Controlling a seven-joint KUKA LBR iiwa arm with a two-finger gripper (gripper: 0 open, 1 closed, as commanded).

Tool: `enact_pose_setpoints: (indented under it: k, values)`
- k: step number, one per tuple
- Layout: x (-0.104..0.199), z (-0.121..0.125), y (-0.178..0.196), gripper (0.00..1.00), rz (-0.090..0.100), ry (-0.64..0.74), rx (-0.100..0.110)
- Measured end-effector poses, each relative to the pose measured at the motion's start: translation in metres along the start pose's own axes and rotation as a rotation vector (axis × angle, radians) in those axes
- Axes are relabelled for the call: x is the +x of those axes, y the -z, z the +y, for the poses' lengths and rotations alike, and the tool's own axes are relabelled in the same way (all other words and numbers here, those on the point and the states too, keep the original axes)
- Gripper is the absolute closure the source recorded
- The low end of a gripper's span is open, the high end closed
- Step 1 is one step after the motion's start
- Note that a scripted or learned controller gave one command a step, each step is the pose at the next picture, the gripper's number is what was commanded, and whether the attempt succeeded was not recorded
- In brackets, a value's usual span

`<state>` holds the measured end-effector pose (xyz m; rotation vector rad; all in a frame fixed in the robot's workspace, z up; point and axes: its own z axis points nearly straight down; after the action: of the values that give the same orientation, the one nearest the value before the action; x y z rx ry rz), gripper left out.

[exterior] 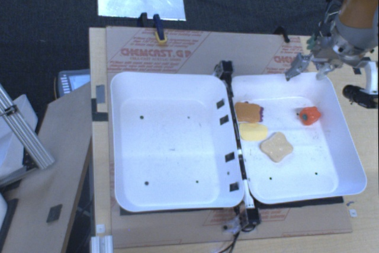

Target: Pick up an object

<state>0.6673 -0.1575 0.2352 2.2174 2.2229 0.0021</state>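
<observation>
So, we've got the grey two-finger gripper (308,67) hanging over the far rim of the right-hand shallow white bin (349,175), up around 1 o'clock from the bin's middle. Its jaws are spread apart, with nothing between them.

The pickable stuff all sits in that right bin. There's a small orange-red rounded toy with a green stem end (308,115) at roughly 2 o'clock from the bin's middle, closest to the gripper. Over at 10 o'clock, hard against the divider, is an orange-brown block with a purple edge (249,112), touching a pale yellow flat oval piece (253,132) just below it. A tan, puffy square pad (276,147) lies near the centre.

We'd guess these are light play-food bits, probably plastic or foam. The red one looks firm but rounded, so maybe slippery; we'd pinch it across its widest part. It stands apart from the others, which helps.
</observation>
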Motion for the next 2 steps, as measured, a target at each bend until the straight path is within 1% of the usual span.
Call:
enact_pose_setpoints:
  k: [1, 2]
  values:
    - [0.0898, -0.0560, 0.0987, 0.00, 0.003, 0.009, -0.007]
    - [0.0842, -0.0545, 0.1037, 1.00, 0.000, 0.006, -0.004]
